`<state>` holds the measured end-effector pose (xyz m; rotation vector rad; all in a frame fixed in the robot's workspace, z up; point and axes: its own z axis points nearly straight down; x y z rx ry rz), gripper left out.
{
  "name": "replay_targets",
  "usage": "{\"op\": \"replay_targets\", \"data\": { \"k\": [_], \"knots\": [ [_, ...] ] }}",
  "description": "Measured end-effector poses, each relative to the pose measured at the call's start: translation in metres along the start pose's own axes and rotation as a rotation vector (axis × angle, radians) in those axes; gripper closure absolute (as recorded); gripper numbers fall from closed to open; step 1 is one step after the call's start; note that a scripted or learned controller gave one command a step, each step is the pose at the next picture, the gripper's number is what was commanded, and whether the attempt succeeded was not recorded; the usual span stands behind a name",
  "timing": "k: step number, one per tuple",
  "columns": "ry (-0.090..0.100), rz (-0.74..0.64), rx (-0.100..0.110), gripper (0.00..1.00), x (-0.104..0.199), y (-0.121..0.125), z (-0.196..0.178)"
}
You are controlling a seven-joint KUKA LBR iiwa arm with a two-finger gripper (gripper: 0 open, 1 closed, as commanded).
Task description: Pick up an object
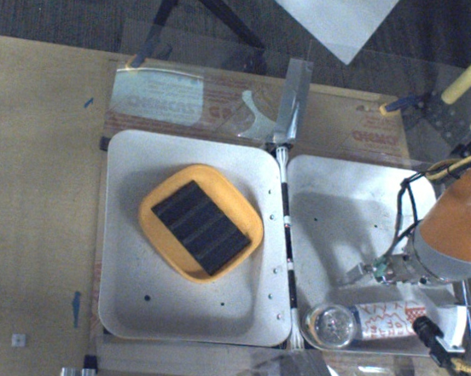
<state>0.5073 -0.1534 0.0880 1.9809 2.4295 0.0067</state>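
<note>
A yellow-orange rounded block with a black ribbed top lies slightly turned in the middle of the left bin. A clear bottle with a white label and red print lies on its side along the front wall of the right bin, its round clear end pointing left. My gripper hangs low over the right bin's middle right, just behind the bottle and apart from it. Nothing shows in its grasp. The arm's orange band sits above it at the right edge.
A metal divider strip runs between the two bins. A clear plastic sheet and a metal bracket lie behind them. Bare white floor shows in the back left part of the right bin.
</note>
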Motion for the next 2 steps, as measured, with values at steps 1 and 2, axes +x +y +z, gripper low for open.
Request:
{"op": "replay_targets", "data": {
  "k": [1, 2],
  "knots": [
    [-0.003, 0.172, -0.001, 0.0, 0.036, 0.036, 0.0],
    [0.0, 0.269, 0.008, 0.0, -0.05, 0.024, -0.058]
  ]
}}
